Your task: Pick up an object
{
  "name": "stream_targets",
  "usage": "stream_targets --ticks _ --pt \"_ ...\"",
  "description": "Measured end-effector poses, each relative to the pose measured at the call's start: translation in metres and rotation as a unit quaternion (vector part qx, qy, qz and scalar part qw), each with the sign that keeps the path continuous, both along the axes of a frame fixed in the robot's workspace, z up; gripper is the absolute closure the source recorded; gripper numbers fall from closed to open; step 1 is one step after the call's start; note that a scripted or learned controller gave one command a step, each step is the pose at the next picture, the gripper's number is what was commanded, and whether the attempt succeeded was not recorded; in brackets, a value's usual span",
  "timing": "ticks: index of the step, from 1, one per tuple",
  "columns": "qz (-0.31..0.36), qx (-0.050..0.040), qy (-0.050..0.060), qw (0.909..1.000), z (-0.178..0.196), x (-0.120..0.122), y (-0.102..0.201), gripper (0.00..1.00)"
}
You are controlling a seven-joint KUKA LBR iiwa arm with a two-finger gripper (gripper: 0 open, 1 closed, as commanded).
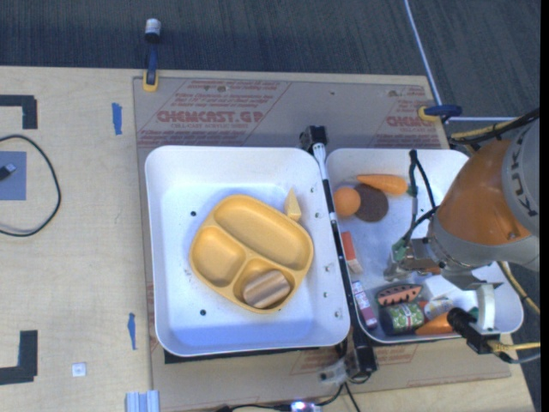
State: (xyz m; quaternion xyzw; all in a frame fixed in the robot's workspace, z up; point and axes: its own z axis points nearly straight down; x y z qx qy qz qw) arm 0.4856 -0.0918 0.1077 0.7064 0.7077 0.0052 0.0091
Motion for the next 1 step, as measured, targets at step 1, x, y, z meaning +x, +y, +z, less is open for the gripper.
stream_targets --ticks 1 --pt "0.000 0.0001 0.000 1.0000 -0.0001 -0.0001 0.0000 0.00"
